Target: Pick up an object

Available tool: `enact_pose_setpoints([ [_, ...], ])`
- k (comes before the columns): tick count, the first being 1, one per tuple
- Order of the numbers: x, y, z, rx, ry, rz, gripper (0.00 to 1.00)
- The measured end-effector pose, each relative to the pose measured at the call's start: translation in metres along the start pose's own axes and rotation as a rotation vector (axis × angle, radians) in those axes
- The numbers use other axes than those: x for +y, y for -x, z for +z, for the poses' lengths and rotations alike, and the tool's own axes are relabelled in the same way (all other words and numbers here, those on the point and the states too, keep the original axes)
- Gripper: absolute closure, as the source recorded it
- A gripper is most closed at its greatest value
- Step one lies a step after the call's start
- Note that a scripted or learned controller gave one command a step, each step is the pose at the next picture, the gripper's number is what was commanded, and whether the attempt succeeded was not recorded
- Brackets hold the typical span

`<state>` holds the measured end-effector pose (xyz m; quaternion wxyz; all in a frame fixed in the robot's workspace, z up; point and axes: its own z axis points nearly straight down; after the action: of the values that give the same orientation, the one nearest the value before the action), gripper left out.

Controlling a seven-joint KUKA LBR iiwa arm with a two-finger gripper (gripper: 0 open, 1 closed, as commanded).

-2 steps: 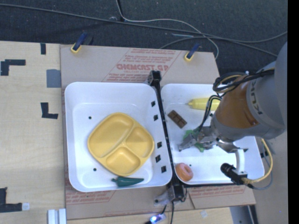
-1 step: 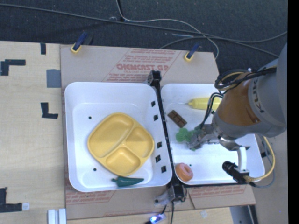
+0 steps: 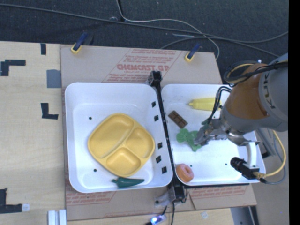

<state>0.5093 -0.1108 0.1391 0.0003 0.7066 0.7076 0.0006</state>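
Your arm (image 3: 255,102) reaches in from the right over the right bin (image 3: 213,178); its gripper (image 3: 202,138) sits low at the green toy (image 3: 186,138), right against that toy's right end; you cannot tell whether it has the toy. In the same bin you see a brown block (image 3: 177,119) just above the toy, a yellow piece (image 3: 203,104) near the back wall, and a donut (image 3: 184,173) at the front corner; the left bin (image 3: 77,97) holds a yellow tray (image 3: 121,142) and a green pepper (image 3: 126,182) by its front wall.
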Motion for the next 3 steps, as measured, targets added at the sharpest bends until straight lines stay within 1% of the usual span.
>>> enact_pose_setpoints([
  [1,-0.002,0.004,-0.043,-0.001,0.001,0.000,1.00],
  [2,0.000,0.004,-0.096,-0.001,0.003,0.000,1.00],
  [3,0.016,-0.041,-0.101,0.001,-0.002,-0.005,1.00],
])
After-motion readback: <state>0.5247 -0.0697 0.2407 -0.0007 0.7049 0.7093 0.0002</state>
